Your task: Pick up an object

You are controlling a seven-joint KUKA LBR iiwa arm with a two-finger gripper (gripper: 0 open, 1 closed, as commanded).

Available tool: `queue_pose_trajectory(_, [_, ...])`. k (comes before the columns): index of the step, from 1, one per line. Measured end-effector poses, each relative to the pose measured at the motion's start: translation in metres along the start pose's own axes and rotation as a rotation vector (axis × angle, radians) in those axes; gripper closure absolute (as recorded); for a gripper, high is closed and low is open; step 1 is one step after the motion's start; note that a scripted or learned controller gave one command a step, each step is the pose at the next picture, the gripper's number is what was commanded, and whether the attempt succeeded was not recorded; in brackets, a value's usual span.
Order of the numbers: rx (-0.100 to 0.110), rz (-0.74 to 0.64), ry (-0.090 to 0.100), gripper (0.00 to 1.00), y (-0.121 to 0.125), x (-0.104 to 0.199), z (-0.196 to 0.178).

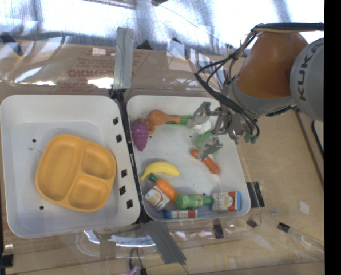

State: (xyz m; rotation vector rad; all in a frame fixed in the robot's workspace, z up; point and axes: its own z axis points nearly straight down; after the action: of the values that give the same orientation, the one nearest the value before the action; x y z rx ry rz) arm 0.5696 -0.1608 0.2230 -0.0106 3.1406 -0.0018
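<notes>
Claw (206, 129) of the grey arm hangs over the upper right part of the right bin (242, 176), its two metal fingers spread apart, one near the top of the bin and the other lower down. Nothing is caught between them. Just under the lower finger lies a small orange carrot (209, 162) with a green top, resting on the bin floor close to the right wall. Beside the upper finger, a longer orange carrot (162, 118) with a green stem lies along the top edge of the bin. To its left and a little lower sits a purple bunch of grapes (139, 134), close to the wall between the two bins. A yellow banana (161, 169) lies further down, near the middle of the bin. Along the bottom edge are crowded an orange-capped jar (158, 194), a green bottle (192, 200), a small carton (226, 200) and a flat blue and red tube (179, 213). In the left bin (16, 125) a yellow divided plate (75, 172) lies flat.
</notes>
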Motion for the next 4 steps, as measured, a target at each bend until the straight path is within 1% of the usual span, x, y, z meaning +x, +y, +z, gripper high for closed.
queue_pose_trajectory(1, [-0.001,0.012,0.002,0.00,-0.021,-0.001,0.129])
queue_pose_trajectory(2, [0.000,0.001,-0.004,1.00,-0.018,-0.004,0.117])
queue_pose_trajectory(3, [0.003,0.020,-0.013,1.00,-0.027,-0.025,-0.019])
queue_pose_trajectory(4, [0.000,-0.094,-0.002,1.00,-0.033,-0.066,0.000])
